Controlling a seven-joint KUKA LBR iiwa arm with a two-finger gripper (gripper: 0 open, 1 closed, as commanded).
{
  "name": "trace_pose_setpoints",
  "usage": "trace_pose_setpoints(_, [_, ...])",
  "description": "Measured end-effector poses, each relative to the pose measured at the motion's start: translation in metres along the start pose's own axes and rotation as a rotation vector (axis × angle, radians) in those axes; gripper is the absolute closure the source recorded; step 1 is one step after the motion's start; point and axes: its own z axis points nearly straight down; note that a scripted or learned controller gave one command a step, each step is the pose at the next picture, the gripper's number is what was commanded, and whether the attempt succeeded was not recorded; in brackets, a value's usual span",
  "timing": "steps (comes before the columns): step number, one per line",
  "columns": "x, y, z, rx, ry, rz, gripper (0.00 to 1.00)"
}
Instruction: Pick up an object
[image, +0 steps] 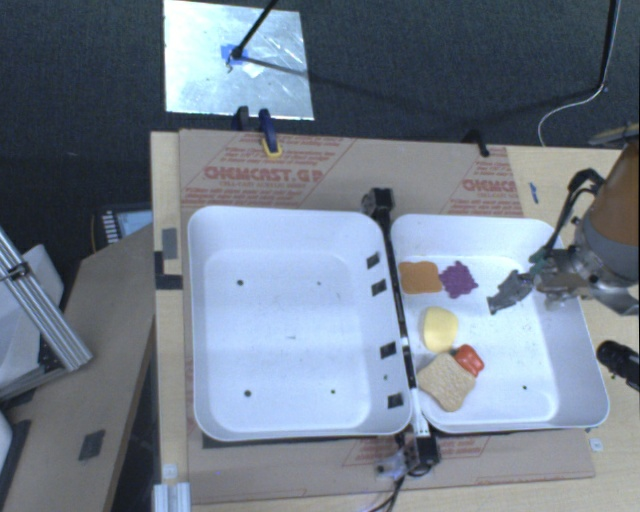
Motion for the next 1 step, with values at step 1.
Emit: trace_pose_setpoints(1, [0.0387,-0.0252,0.1006,0.011,0.004,-0.001,0.00])
